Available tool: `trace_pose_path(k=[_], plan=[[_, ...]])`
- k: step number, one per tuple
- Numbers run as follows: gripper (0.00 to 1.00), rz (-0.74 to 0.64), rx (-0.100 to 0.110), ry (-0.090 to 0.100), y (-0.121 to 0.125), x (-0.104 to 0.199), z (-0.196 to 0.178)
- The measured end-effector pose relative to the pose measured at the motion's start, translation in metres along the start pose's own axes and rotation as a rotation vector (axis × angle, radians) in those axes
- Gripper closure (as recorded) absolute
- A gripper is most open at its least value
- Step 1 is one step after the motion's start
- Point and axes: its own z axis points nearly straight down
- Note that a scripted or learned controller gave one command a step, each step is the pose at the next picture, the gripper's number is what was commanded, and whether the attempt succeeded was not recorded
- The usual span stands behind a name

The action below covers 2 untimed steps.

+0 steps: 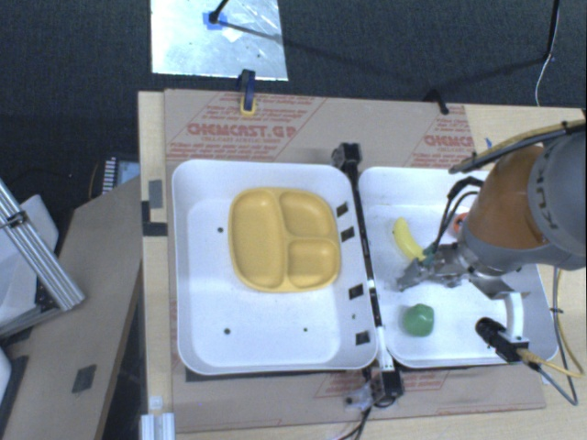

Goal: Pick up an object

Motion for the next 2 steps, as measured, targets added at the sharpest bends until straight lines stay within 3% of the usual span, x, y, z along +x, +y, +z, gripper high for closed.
trace_pose_path(k=[1,2], plan=[[1.0,0.0,-0.003,-0.001,0.001,0.0,-0.011],[1.0,-0.004,-0.008,-0.002,0.001,0.0,-0.075]])
